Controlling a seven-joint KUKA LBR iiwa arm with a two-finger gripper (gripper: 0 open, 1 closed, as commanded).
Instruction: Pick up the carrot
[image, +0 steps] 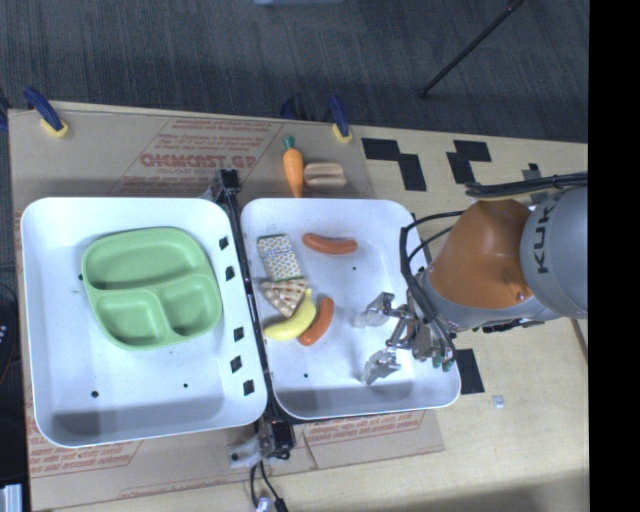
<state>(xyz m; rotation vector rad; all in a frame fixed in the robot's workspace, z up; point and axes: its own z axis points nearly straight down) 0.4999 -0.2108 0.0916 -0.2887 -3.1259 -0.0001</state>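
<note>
Cardboard sheeting covers the bench, and two shallow white bins sit on it side by side. Left bin (60, 330) holds a green divided tray (152, 285). Right bin (400, 225) holds a sausage (330, 243), a second sausage (316, 321) touching a banana (291, 320), and two patterned wedge-shaped pieces (282, 275) just beyond the banana.

Carrot (292, 170), orange with a green top, lies outside both bins on the cardboard, just past the far rim of the right bin, beside a small hot dog bun (324, 176).

Gripper (378, 338) sits low over the near right part of the right bin, fingers spread, nothing between them. It is well apart from the carrot.

Assessment: the approach has not begun. The arm should lift clear of the bin wall, travel to the far side, and come down over the carrot's thick middle. The fingers should straddle it across its width. Risk noted: the bun lies close on the right, and the bin rim close on the near side, so either could be struck or caught.
</note>
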